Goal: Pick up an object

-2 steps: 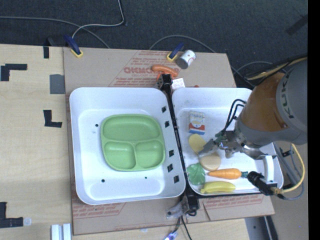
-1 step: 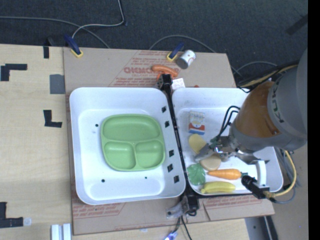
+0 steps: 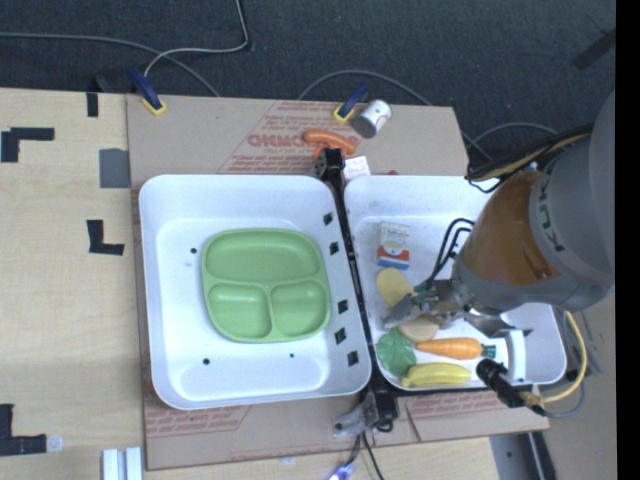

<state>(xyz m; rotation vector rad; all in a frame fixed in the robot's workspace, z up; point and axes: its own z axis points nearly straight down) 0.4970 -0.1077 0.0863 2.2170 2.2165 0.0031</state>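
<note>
A toy banana (image 3: 437, 374) and carrot (image 3: 450, 348) are seen at the near edge of the right bin (image 3: 545, 363), with a green leafy toy (image 3: 394, 352) beside them. Just beyond, the hand (image 3: 415, 306) is lowered by a yellow toy (image 3: 393, 286); its grip cannot be told. Farther, a small carton (image 3: 394, 244) lies.

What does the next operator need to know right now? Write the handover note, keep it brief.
Gripper: low in the right bin, among the toy food; whether the jaws are open or shut cannot be seen, and nothing is visibly held.
Right bin: carrot, banana, green vegetable, yellow piece, small carton.
Left bin: green divided plate.
Done: arm is down at the pile.
Left: secure one object and lift it.
</note>
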